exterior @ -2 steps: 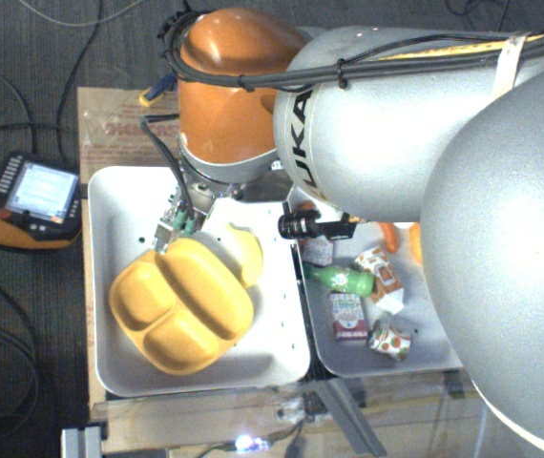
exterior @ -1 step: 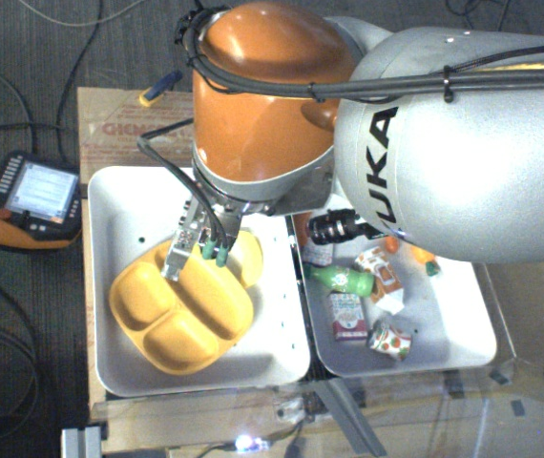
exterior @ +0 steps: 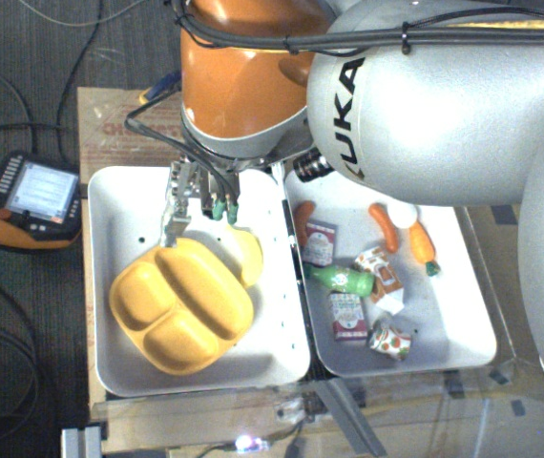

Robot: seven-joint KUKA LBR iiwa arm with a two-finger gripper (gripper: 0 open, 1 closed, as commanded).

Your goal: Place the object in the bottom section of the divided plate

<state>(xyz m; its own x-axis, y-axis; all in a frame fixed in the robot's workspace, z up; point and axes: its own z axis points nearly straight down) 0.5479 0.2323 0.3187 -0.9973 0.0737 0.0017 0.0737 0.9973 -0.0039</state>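
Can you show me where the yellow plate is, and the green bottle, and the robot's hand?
Plate (exterior: 181, 303): camera view, on the ridge between its sections.
Green bottle (exterior: 344, 280): camera view, on the middle of its body.
Hand (exterior: 196, 213): camera view, between its fingertips, just above the plate's top edge.

The arm (exterior: 425, 93) runs off the top and right edges and hides the far part of both bins. A pale yellow thing (exterior: 247, 256) lies partly behind the plate (exterior: 181, 303); its shape is unclear. Labels on the packets (exterior: 347, 315) are too small to read.
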